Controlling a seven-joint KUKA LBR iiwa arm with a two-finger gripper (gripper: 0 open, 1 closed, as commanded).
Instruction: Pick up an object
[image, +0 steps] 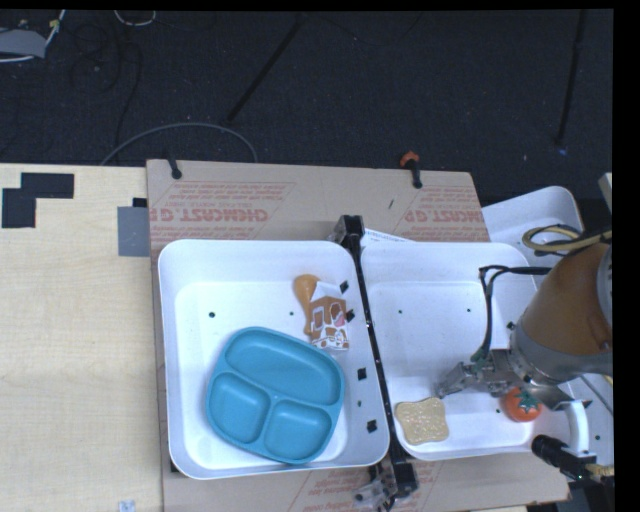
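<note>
Hand (462, 381) spread wide, holding nothing, just right of the toast slice (422, 421).

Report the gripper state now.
Gripper: low in the right bin, beside the toast slice; open or shut cannot be told.

At the right edge of the frame, the robot arm (570, 320) is seen as a thick rounded body. A wide orange-brown band covers its upper part, and a smooth grey ring sits beneath it at the wrist. A thin black cable is looped along its left side, and a pale yellowish cable is coiled above it. From the wrist, the tool (478, 379) is formed of dull grey metal linkages, angular and slender, towards the lower middle right.
</note>
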